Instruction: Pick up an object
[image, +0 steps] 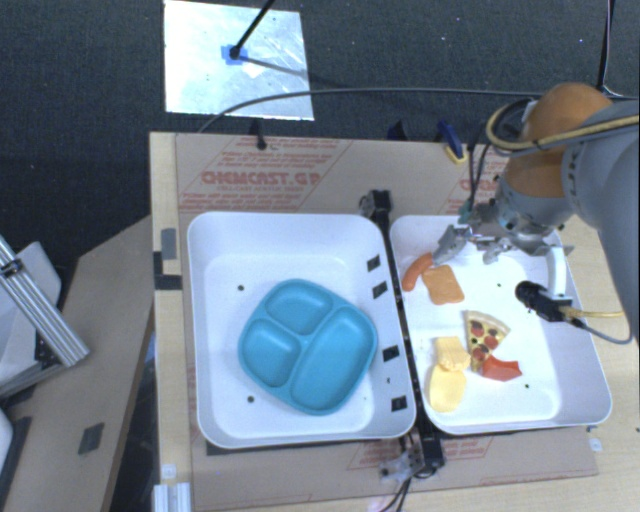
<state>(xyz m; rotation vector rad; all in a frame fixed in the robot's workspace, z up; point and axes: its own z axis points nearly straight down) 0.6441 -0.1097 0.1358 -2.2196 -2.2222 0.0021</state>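
A shiny foil sheet (237, 58) lies on dark carpet at the upper left of the frame. A printed cardboard sheet (262, 172) covers the counter (112, 300) beneath two white bins (205, 300). Aluminium framing (40, 312) sits at the left edge.

A single fixed camera looks down on the bench (300, 160) from above and from its near side, tilted so the far edge sits toward the top of the frame and the near edge at the bottom. It stands far enough back to take in both white bins whole: the left bin (215, 300) sits near the middle of the frame, the right bin (570, 360) toward the right side. Dark carpet (80, 100) shows beyond the bench, top and left. The grey and orange arm (570, 150) comes in from the right edge, cut off by the frame, above the right bin's far half
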